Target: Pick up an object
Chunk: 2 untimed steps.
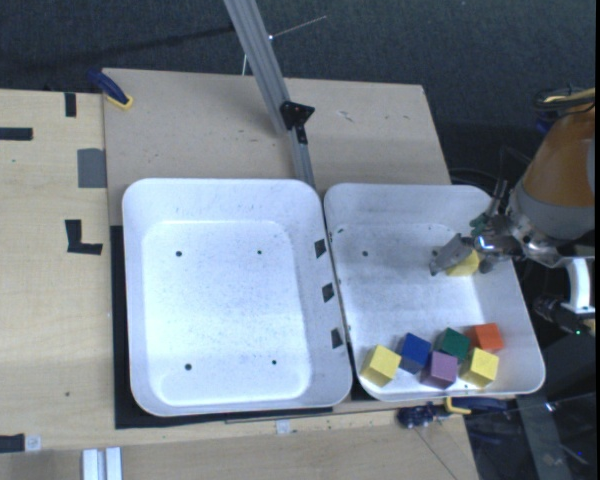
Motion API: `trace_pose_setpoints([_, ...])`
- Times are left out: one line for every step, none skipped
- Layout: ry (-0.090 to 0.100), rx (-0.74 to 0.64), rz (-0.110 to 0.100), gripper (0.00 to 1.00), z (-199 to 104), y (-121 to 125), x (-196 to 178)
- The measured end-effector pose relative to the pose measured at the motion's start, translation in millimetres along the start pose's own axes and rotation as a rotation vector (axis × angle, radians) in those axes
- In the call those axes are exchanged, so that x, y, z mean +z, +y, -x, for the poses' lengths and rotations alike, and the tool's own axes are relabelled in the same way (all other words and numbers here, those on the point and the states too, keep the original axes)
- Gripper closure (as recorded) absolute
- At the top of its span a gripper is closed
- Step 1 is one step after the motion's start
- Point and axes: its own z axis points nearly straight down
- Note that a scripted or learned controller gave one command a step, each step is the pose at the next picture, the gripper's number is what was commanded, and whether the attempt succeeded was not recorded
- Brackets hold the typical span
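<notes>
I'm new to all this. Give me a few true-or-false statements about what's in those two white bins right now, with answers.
1. The blocks lie in the right bin. True.
2. The left bin holds a green block. False: the green block is in the right bin.
3. A yellow block sits at the gripper. True.
4. The orange block sits alone in a far corner. False: it sits clustered with others at the near edge.

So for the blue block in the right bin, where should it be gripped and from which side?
Take the blue block from straight above, across its near and far faces. A yellow block crowds its left and a purple block and green block its right, so those sides look too tight. Only a judgement: the contacts are hard to tell.
</notes>
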Motion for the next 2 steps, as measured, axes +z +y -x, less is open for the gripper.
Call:
trace_pose_setpoints([0.000, 0.000, -0.001, 0.00, -9.9, -0.1, 60.4])
trace_pose_setpoints([0.000, 0.000, 0.005, 1.00, -9.5, 1.3, 46.7])
